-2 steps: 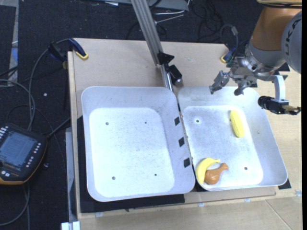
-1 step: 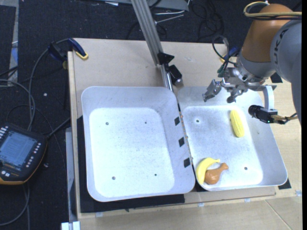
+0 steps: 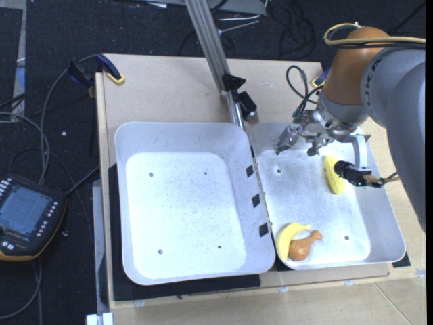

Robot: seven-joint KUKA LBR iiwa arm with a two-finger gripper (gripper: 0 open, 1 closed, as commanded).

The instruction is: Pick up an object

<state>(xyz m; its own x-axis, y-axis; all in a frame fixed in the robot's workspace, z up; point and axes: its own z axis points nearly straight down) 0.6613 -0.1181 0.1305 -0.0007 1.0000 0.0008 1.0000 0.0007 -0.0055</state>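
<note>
Even, diffuse overhead light; white bins read bright with no hard glare. Shadows soft and faint. Focus slightly soft throughout, mild grain.

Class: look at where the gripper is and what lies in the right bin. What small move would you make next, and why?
Probably swing the gripper toward the yellow object beside it, then lower. It hovers over bare floor at the right bin's far end with nothing between its fingers, and that piece lies closer than the banana and drumstick.

Three objects in the right-hand bin. Yellow block-like piece near far right side, lying flat, long axis running front to back. Yellow banana and brown-orange drumstick-shaped item touching at near left corner.
</note>
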